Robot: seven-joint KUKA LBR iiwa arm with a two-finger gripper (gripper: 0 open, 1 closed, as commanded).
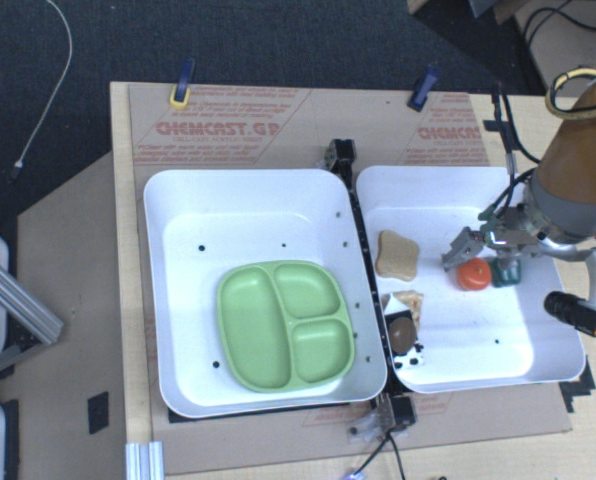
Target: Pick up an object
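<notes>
Tomato (473,274) in right bin (458,363), sat directly under gripper (481,255). Gripper spread apart, straddling it from above, presumably lined up for a grab, nothing clamped yet. Bread (397,254) lay just left; green tray (284,324) filled left bin (178,218).

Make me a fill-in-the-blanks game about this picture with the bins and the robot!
1. The green tray has ____ compartments.
2. The green tray lies in the ____ bin.
3. The ball under the gripper is ____ in colour.
4. The ball lies in the ____ bin.

Missing words: three; left; orange; right
</notes>
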